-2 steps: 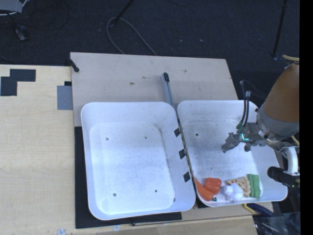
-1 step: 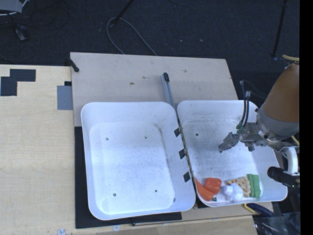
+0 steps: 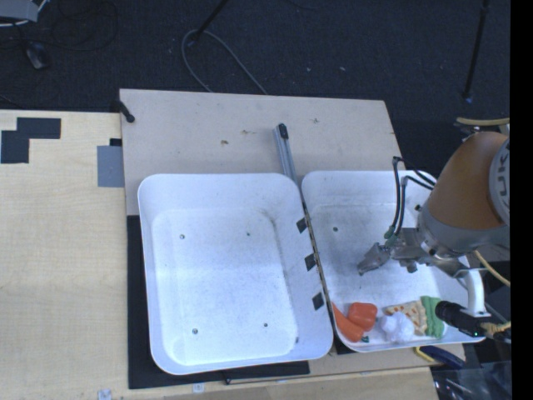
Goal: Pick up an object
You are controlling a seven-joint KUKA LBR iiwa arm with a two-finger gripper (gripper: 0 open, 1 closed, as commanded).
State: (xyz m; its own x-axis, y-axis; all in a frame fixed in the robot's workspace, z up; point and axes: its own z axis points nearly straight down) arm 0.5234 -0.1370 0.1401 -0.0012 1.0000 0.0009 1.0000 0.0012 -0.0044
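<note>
My gripper hangs low over the middle of the right bin, reaching in from the right under the orange-banded wrist. Its dark fingers point left and down, and nothing shows between them. Below it, along the bin's near edge, lie an orange-red object, a white crumpled object, a tan cracker-like piece and a green object. The gripper stands apart from all of them, above and slightly left of the pile.
The left bin sits beside the right one, joined by black clips along the shared rim. A grey rod lies on the board behind the bins. Cables run along the right bin's far right side.
</note>
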